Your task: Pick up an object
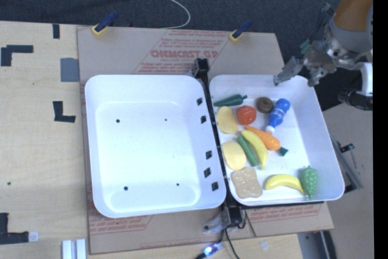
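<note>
Camera view finds my jaws (295, 71) apart and empty over the right bin's (325, 130) far rim. Nearest lies the bottle (277, 113), near the bin's far end: probably light, stiff, slippery plastic, so I'd grip across its middle.

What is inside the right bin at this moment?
The right bin holds toy food: two bananas, a tomato, a carrot, grapes, bread and a blue bottle. Whatever lies beneath the overlapping pieces is hidden.

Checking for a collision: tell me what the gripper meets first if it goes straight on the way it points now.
The gripper points down-left over the right bin's far rim. Going on, it would probably meet the brown round item first; depth is unclear.
</note>
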`<move>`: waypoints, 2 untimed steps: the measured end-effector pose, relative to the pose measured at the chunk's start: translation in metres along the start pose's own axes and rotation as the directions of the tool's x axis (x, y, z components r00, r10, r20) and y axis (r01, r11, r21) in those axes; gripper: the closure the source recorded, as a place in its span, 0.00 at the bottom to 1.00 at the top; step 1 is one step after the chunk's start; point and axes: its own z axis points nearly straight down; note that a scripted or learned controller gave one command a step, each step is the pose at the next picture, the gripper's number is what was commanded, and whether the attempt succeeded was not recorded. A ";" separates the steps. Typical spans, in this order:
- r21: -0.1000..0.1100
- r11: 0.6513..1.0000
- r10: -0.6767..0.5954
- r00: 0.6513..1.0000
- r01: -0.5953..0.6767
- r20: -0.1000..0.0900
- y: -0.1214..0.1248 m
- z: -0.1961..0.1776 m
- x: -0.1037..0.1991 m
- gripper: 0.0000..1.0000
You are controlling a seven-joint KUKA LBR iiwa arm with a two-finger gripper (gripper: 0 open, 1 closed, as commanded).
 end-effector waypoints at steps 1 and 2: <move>-0.017 1.000 -0.009 1.000 0.009 0.000 0.015 -0.143 0.079 0.00; -0.015 1.000 0.003 1.000 -0.003 0.006 0.015 -0.266 0.024 0.00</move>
